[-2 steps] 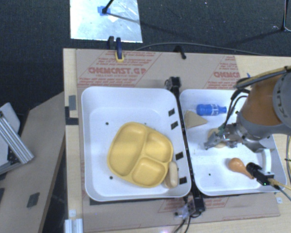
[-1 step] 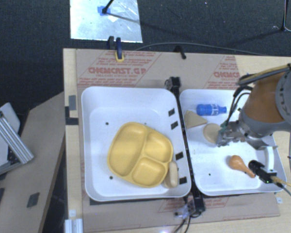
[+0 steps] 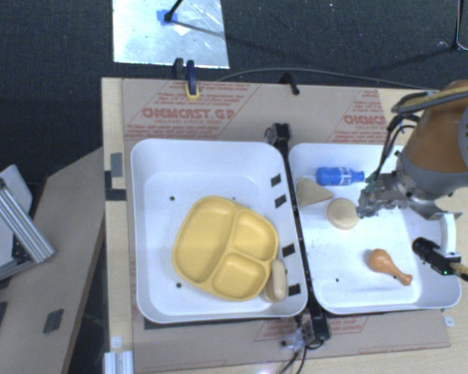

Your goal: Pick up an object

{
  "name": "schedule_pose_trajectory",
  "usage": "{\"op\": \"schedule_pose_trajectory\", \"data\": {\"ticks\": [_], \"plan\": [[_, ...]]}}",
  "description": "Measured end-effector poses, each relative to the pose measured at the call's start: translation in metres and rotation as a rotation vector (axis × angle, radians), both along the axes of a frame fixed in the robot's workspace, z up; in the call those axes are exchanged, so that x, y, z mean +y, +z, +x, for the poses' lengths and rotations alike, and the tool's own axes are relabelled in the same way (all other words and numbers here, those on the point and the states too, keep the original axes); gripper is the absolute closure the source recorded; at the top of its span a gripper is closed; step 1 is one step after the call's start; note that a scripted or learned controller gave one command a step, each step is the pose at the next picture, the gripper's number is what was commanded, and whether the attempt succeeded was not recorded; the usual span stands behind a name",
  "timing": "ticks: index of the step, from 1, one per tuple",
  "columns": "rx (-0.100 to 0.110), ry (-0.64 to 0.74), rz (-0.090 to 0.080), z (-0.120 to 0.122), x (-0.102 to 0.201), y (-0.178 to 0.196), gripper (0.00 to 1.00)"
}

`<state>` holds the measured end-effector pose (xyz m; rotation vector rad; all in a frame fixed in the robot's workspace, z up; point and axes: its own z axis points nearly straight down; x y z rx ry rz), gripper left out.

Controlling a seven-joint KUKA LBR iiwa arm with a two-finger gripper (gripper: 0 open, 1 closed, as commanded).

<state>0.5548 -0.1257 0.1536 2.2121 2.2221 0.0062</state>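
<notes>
Objects lie scattered in the right bin (image 3: 433,291), toward the right of the frame: a blue bottle (image 3: 339,177) with a white cap end lies on its side near the upper edge, a pale wedge-shaped piece (image 3: 312,192) sits just left of and below it, a round beige bun-like item (image 3: 343,213) rests near the middle, and an orange-brown drumstick-shaped toy (image 3: 388,265) lies lower right, well apart from the others. The left bin (image 3: 152,209) holds a yellow divided tray (image 3: 225,247) tilted across its floor, with a small tan oblong piece (image 3: 277,279) touching the tray's lower right corner against the bin wall. Both shallow white bins sit side by side on a brown board printed with red lettering (image 3: 189,114), which rests on a light wooden bench (image 3: 78,232). Beyond it, in the upper part of the frame, is dark carpet-like floor with a shiny silver sheet (image 3: 152,29) upper left, and a blue and yellow clamp (image 3: 191,80) grips the board's far edge. The grey arm with its orange band (image 3: 444,139) reaches in from the right, and the gripper (image 3: 366,205) hangs low over the right bin just beside the bun's right edge, below the bottle. How far its tips are parted cannot be told, and nothing is visibly held.
</notes>
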Motion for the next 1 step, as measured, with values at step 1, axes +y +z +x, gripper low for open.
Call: {"op": "schedule_pose_trajectory", "data": {"ticks": [1], "plan": [[0.000,-0.001,-0.001,0.0003,-0.0098,0.0591,1.00]]}}
